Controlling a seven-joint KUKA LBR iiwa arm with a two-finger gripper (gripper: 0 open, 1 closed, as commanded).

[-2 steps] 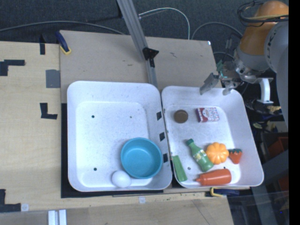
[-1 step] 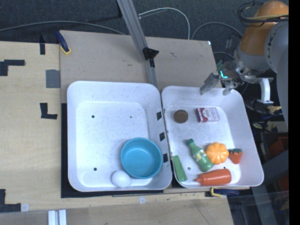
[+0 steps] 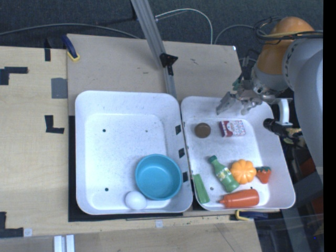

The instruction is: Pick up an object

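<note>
My gripper (image 3: 234, 107) hangs over the far edge of the right bin (image 3: 275, 156), its fingers spread open with nothing between them. Just below it in the bin lie a brown round disc (image 3: 202, 130) and a red and white carton (image 3: 232, 128). Nearer the front sit a green bottle (image 3: 223, 174), an orange pumpkin (image 3: 243, 171), a small red item (image 3: 264, 174), a long red-orange vegetable (image 3: 240, 198) and a green stick-shaped piece (image 3: 200, 188).
The left bin (image 3: 105, 114) holds a blue bowl (image 3: 158, 176) and a white ball (image 3: 135, 199) at its front. A slanted metal pole (image 3: 152, 30) crosses the bench behind the bins. The arm's grey body (image 3: 307, 83) fills the right side.
</note>
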